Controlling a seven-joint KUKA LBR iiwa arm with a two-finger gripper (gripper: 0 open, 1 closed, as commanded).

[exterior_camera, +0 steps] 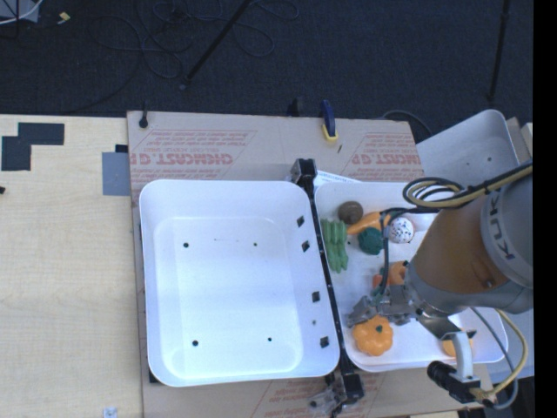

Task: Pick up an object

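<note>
Looks like the approach step: the gripper point(376, 310) hangs low in the right bin point(409, 360), just above a small orange pumpkin toy point(373, 338). Can't tell how the tool is set. Next it needs a straight drop onto that smooth, lumpy round body; the ribbed green piece point(335, 244) and brown ball point(351, 212) sit farther back.

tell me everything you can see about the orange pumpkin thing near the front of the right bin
The orange pumpkin is a small, rounded toy, glossy like plastic, with a dark green stem on top. It sits upright on the floor of the right bin, near the front wall. The tool hangs just above it, very close; whether they touch cannot be told.
</note>
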